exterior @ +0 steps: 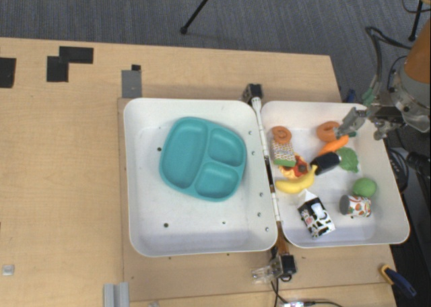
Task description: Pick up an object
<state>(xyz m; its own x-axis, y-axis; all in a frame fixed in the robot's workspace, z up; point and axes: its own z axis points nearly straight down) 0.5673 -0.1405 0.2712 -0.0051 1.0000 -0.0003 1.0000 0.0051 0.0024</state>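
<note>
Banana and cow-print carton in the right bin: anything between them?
No. In the camera view the banana lies just above the cow-print carton, with a short bare strip of the right bin floor between them.

A carrot (335,143) lies flat just beside the gripper (363,122), with a black eggplant (325,162) and banana (297,184) farther off
</note>
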